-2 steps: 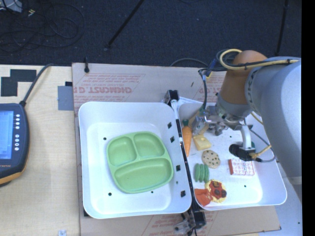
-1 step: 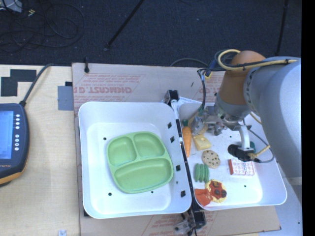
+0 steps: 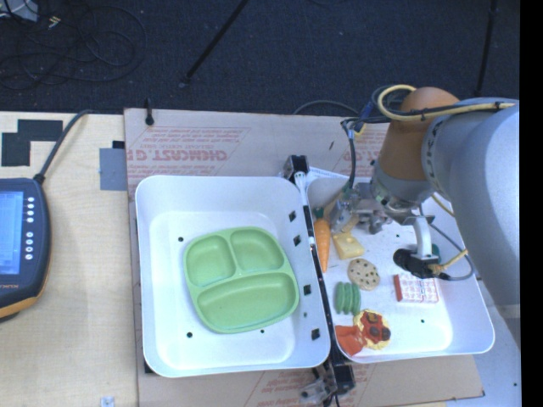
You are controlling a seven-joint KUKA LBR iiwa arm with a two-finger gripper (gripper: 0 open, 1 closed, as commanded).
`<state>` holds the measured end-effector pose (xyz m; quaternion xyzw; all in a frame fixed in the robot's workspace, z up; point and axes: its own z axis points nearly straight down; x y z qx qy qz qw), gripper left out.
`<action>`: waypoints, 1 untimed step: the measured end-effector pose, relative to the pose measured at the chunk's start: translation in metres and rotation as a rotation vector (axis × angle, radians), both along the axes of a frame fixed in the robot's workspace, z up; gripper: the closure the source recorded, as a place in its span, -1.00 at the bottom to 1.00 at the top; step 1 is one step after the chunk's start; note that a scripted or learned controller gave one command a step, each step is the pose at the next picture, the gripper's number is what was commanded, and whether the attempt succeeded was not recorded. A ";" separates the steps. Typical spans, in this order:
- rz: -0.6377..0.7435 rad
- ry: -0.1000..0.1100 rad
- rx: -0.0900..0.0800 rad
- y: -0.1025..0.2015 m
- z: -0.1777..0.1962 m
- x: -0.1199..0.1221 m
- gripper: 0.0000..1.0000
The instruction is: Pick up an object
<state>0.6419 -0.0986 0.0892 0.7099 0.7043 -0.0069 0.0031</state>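
Lying in the right bin [image 3: 475, 333], the small toy foods sit bunched toward its left wall: a carrot [image 3: 321, 241] along the divider, a yellow cheese wedge [image 3: 347, 245] just beside it, a cookie [image 3: 364, 273] below that, a green pea pod [image 3: 346, 298] nearer the front, and a pizza slice [image 3: 366, 330] in the front left corner, its tip touching the rim. A red-and-white patterned piece [image 3: 417, 289] rests apart, toward the bin's middle, just under a black part of the tool. The gripper [image 3: 349, 213] hangs at the back left of this bin, right above the cheese and beside the carrot's top — its tip is a blur of metal and cable against the white wall, so how its jaws stand cannot be told, and nothing can be seen clamped in it. The arm [image 3: 475, 176] hides the bin's back right corner and much of its right side, and is itself cut off by the frame. Open floor remains at the front right of this bin. The left bin [image 3: 161, 210] holds a green divided plate [image 3: 242, 280], tilted slightly, with bare white margin all around it. A handheld pendant [image 3: 19, 240] is cropped at the left edge.
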 end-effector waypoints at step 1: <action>0.000 0.000 -0.002 0.001 0.000 0.000 -1.00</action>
